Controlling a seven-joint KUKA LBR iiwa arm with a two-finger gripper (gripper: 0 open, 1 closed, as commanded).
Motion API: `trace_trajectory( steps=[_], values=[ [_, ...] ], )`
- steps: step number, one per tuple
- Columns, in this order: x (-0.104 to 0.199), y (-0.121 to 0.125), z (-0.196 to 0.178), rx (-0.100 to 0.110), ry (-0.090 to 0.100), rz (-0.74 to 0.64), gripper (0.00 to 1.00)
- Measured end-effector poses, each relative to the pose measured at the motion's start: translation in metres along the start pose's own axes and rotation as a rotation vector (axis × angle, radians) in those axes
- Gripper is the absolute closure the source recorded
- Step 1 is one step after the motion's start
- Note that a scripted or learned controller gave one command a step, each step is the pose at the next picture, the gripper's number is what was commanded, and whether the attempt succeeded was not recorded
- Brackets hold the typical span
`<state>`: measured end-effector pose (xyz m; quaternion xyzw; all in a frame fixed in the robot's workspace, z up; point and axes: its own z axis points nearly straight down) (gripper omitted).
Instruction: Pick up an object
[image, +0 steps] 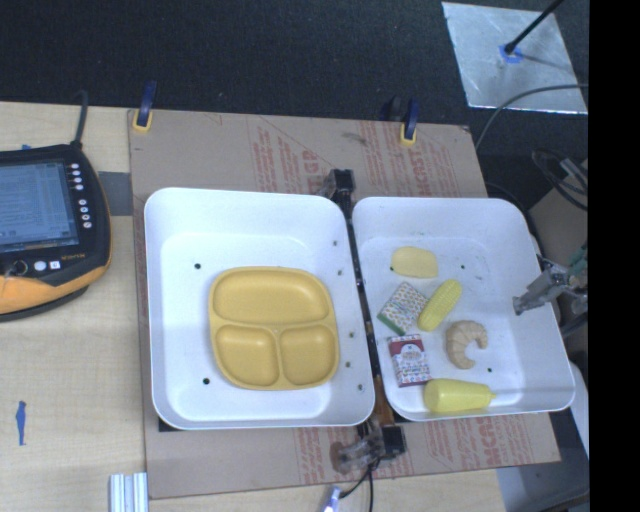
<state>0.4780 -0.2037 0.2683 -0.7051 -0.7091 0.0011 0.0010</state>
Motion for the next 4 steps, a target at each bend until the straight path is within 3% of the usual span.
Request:
trace_trajectory(
  steps=[1, 2, 3, 4],
  values=[
    [0.026, 0.047, 0.104, 0.002, 0.0, -0.002, 0.0],
    [0.028, 0.033, 0.177, 0.002, 0.0, -0.001, 0.0],
    [0.026, 0.036, 0.163, -0.004, -0.004, -0.005, 1.0],
    [0.123, 0.051, 0.076, -0.001, 0.002, -0.001, 1.0]
  ],
)
